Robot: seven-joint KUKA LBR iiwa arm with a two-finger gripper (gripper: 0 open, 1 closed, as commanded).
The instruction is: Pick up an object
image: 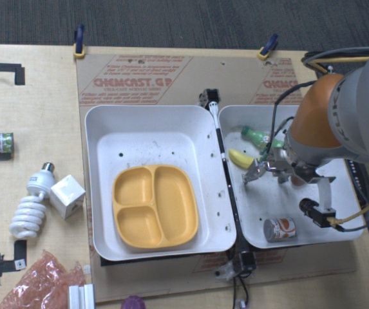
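Over in the left white bin (100,147) sits a yellow plastic plate with three compartments (155,206), flat and well apart from the action. Crossing the divider, we reach the right white bin (255,234), where the candidates lie: a yellow banana-shaped toy (239,158) close to the inner wall, a green plastic bottle (255,135) just behind it, and a small orange-and-silver can (279,228) lying on its side near the front. The two-finger gripper (261,170) hangs low just beside the banana toy; whether it is spread or clenched I cannot tell, and nothing shows between its tips.

The risk from here: the tips look offset to the banana's right, so a close could nudge that curved toy against the wall or catch the bottle instead, and come up with nothing.
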